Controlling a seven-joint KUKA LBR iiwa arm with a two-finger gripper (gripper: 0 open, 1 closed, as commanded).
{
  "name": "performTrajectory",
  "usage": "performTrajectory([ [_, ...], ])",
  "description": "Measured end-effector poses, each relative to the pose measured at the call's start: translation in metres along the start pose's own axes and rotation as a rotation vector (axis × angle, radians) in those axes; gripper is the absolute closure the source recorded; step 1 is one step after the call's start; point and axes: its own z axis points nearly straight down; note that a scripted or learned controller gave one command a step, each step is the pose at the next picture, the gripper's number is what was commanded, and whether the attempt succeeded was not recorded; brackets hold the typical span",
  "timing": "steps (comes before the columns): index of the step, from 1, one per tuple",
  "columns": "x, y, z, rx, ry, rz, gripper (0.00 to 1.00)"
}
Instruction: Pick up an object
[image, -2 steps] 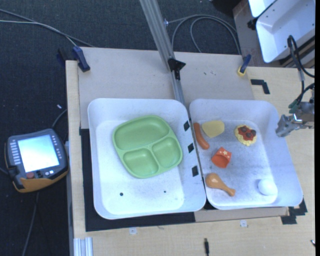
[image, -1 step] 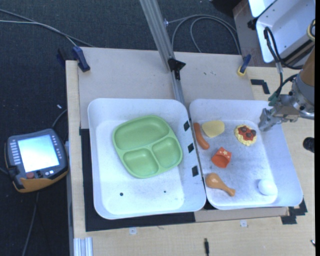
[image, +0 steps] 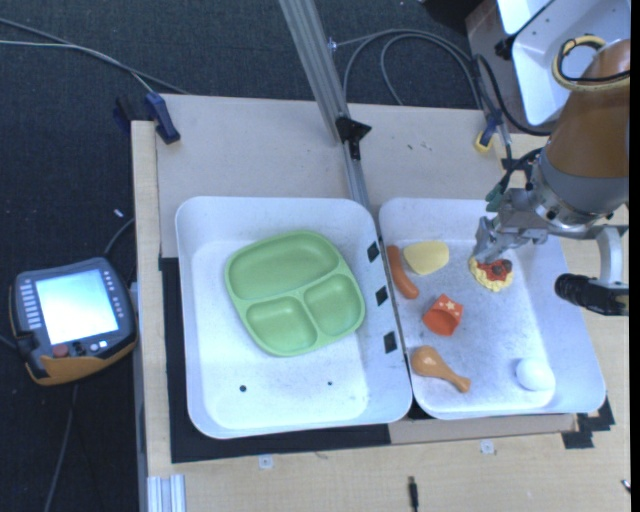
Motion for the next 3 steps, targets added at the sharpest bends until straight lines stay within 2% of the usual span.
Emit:
performTrajectory([
  [1, 0.056, 0.006, -0.004, -0.003, -0.001, 0.0, 1.0],
  [3, 0.167, 0.033, 0.02, -0.004, -0.002, 0.001, 1.0],
])
